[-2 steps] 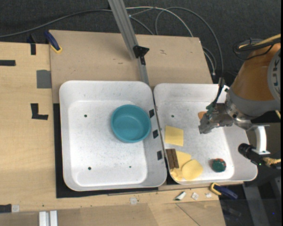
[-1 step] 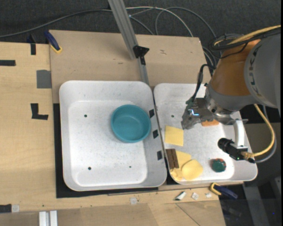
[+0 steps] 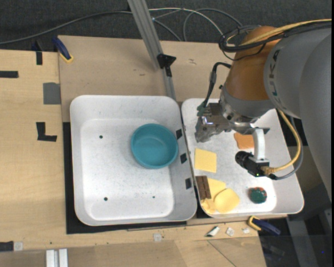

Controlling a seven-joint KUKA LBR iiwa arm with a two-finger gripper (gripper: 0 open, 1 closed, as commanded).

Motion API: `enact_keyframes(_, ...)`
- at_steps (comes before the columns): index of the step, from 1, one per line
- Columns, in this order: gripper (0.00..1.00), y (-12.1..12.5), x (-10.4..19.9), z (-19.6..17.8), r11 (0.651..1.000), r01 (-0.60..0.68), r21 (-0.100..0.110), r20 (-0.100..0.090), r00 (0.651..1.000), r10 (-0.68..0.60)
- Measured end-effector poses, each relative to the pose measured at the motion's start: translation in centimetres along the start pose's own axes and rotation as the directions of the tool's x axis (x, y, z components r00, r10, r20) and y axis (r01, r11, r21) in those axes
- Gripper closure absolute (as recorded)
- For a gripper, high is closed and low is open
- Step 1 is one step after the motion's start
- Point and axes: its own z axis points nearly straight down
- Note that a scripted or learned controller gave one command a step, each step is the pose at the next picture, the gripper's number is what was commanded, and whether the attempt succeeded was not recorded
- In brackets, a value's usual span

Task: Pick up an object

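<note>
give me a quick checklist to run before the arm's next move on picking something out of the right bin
1. Objects within reach in the right bin: ok. A yellow square piece, a pale yellow lump, a brown block, an orange piece and a small teal object lie there.
2. Gripper over the right bin: ok, near its upper left corner.
3. Gripper lined up on a target: cannot tell; the yellow square piece lies just below it.
4. Object already held: cannot tell; the wrist hides the tips.
5. Cable clear of objects: not ok; the yellow cable loops low near the small teal object.
6. Blue bowl out of the way: ok, in the left bin.
</note>
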Motion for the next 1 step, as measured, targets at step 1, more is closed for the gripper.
enact_keyframes(1,1.00,3.56,4.03,0.05,1.000,-0.002,0.000,0.001,1.000,0.002)
